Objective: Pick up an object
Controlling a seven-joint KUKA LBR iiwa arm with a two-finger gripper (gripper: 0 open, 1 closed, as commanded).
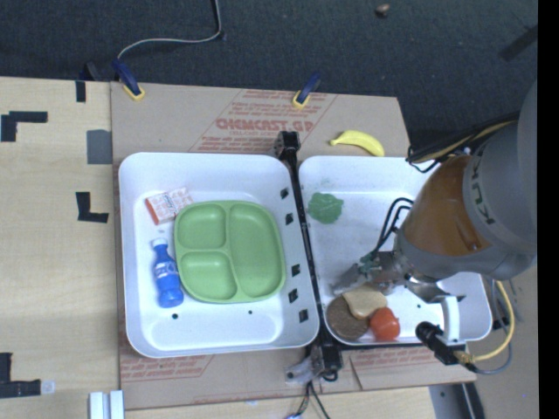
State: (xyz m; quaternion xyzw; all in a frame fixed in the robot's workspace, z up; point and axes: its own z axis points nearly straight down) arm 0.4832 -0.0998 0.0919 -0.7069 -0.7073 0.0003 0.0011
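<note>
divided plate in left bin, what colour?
Light green divided plate, seen in the camera view.

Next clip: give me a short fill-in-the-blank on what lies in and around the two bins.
1. The green tray lies in the ___ bin.
2. The bottle beside the tray is ___.
3. The banana lies ___ the bins, on the cardboard.
4. The tomato in the right bin is ___.

Missing words: left; blue; outside; red

Dark carpet floor [349,24] — cardboard-topped bench [253,125]
</note>
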